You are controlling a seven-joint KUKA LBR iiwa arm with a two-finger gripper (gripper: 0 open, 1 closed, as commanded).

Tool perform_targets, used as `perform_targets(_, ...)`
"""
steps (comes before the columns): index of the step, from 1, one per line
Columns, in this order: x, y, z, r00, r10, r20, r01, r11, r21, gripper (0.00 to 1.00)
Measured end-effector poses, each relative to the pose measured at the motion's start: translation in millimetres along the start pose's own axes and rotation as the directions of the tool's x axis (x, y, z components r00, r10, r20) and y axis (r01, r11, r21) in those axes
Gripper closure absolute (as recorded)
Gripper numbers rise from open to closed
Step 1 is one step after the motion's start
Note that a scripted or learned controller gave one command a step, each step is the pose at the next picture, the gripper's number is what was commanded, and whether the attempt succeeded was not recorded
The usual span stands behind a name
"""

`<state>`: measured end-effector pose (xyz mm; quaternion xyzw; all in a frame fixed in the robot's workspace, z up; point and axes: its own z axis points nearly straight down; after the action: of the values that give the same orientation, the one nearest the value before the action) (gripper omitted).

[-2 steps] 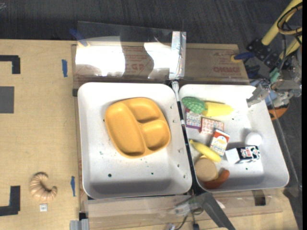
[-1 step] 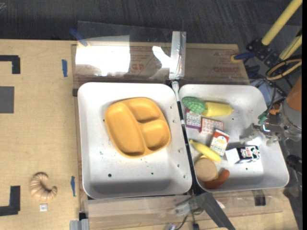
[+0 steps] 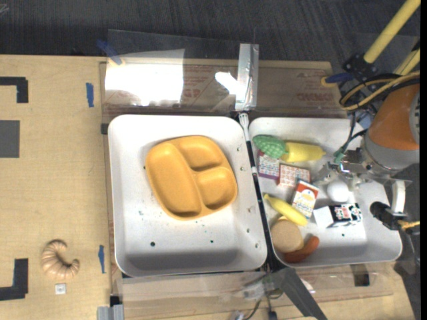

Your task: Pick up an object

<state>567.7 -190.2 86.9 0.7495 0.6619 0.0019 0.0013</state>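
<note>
Right bin [image 3: 383, 242]: a loose heap of small toys, none lifted. Corn cob [image 3: 293, 150] at twelve o'clock of the heap; small printed boxes [image 3: 285, 173] just below it; banana [image 3: 285, 210] at the centre; round brown bun [image 3: 287, 235] and a red piece [image 3: 309, 245] at six o'clock; white ball [image 3: 338, 192] and black-and-white box [image 3: 347, 213] at three o'clock. Gripper [image 3: 353, 167]: beside the white ball at the heap's two o'clock, low over the bin; whether its fingers are open or closed cannot be told, and nothing is seen between them. Pick judged not yet made; grasp and lift remain. Left bin [image 3: 127, 179]: one yellow divided plate [image 3: 191, 175], central. Bench at eight o'clock: one pale curled toy [image 3: 60, 259].
</note>
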Motion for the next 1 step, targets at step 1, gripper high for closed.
perform_targets(1, -7.2, -2.2, -0.7, 0.999, 0.032, -0.009, -0.032, 0.999, -0.003, 0.00)
